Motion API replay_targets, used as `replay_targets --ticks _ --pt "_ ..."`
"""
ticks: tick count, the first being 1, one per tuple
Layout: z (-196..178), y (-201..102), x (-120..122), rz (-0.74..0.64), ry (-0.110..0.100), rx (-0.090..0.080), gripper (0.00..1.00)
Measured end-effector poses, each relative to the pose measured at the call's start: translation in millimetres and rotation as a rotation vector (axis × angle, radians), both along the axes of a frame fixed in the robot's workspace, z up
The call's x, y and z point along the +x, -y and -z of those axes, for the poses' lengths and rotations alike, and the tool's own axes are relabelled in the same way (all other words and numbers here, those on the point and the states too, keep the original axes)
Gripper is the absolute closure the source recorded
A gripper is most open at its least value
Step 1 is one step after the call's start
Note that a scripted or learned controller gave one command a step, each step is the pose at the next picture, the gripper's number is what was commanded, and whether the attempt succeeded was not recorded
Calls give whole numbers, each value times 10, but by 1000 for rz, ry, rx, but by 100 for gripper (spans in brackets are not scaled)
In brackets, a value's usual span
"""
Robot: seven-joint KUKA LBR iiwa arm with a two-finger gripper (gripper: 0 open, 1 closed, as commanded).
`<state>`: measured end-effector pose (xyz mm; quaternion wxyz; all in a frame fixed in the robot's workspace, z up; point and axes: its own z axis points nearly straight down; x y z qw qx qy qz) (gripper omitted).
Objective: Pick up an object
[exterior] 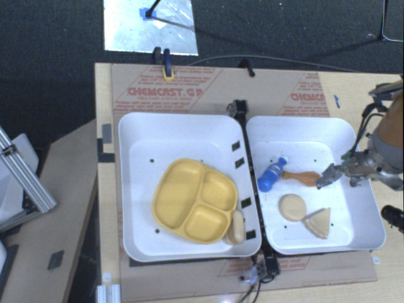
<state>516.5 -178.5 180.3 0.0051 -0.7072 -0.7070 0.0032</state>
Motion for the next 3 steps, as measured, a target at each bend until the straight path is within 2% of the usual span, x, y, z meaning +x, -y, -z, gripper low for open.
replay_targets --ticks 1,2,3 --pt "-68 -4 34 -4 13 -3 0" --pt "353 19 -3 -2 12 -2 0" --pt "948 91 -13 -1 10 -2 0"
